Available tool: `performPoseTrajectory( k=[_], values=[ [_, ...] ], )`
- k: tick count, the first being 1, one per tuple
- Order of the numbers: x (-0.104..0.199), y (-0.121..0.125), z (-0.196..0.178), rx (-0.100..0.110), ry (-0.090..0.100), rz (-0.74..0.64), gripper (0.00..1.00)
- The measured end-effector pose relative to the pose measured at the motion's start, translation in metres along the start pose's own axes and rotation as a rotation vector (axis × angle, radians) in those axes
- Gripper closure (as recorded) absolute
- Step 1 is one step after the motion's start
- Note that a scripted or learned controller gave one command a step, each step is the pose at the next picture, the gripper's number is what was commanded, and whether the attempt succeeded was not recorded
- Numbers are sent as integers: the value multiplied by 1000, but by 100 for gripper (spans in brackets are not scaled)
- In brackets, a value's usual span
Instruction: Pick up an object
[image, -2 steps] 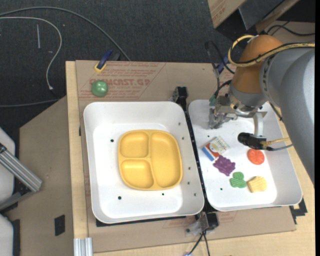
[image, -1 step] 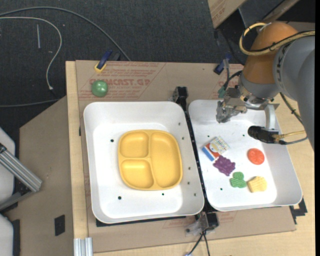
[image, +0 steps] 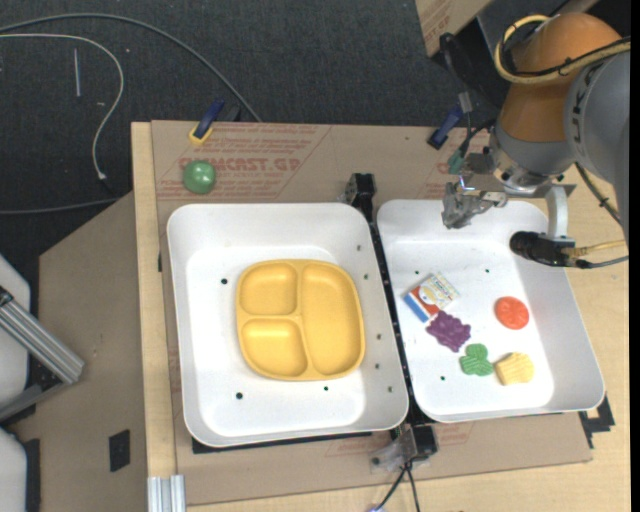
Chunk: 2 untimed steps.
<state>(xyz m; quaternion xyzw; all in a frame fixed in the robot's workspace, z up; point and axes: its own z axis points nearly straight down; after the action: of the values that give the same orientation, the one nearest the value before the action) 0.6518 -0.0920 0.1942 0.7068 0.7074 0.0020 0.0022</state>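
The grey arm with its orange band reaches in from the right, and its two-finger gripper (image: 463, 215) hangs over the far edge of the right-hand shallow white bin (image: 570, 390), near that bin's back left corner. Whether the gripper is spread or pressed together I cannot tell at this size and angle; nothing visibly sits in it.

The objects lie well apart from it, toward the near half of the same bin: a small white carton with blue and red printing (image: 430, 296), a purple bunch-of-grapes toy (image: 449, 330) just beside and nearer than the carton, a green lumpy toy (image: 475, 360), a pale yellow ridged toy (image: 514, 369) touching or almost touching the green one, and a flat orange-red round piece (image: 512, 313) to their right. The carton's printing is too small to read.

A black cylindrical part with a cable (image: 540, 247) juts over the bin's right side, between the gripper and the orange-red piece.

The left-hand white bin (image: 200, 260) holds a yellow three-compartment plastic plate (image: 300, 319). On the cardboard sheet (image: 290, 160) behind it, faint red lettering seems to read "COMCAST", beside a small green ball (image: 199, 177) and a blue-and-yellow clamp (image: 208, 122).
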Motion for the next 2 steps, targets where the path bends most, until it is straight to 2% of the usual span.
performPoseTrajectory(
  k=[1, 2],
  values=[
    [-1, -3, -65, -3, -1, 0, 100],
    [47, -13, -67, 7, 3, -5, 100]
  ],
)
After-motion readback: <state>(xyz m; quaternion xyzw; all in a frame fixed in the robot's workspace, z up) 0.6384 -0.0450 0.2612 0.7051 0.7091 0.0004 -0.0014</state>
